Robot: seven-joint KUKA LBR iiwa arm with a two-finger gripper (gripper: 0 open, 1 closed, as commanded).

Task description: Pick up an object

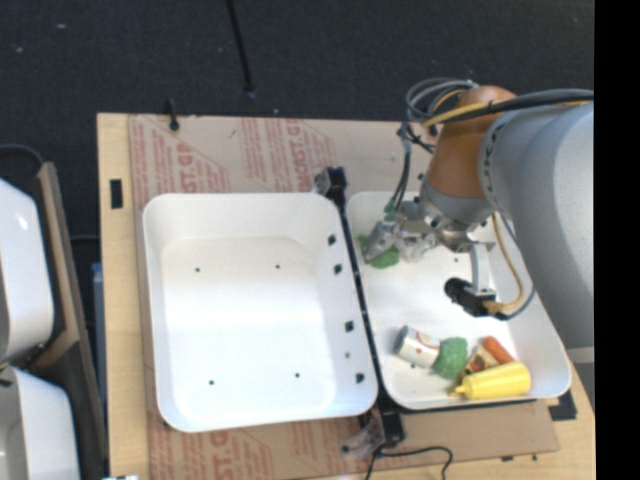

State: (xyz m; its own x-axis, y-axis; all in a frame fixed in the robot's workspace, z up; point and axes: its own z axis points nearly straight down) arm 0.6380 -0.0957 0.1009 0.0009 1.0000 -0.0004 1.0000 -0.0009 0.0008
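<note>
The gripper (392, 240) sits low in the right bin (530, 318) at a green object (383, 258); its grip is unclear, so nothing is lifted yet.

Grey arm (545, 178), orange wrist band (462, 158), looped cables (440, 93).

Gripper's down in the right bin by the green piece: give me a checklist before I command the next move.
1. Gripper over the right bin: ok.
2. Green piece right at the gripper: ok.
3. Green piece between the jaws: cannot tell.
4. Clearance to the divider between the bins: cannot tell, looks tight.
5. Yellow bottle, green lump and white cylinder away from the gripper: ok.
</note>
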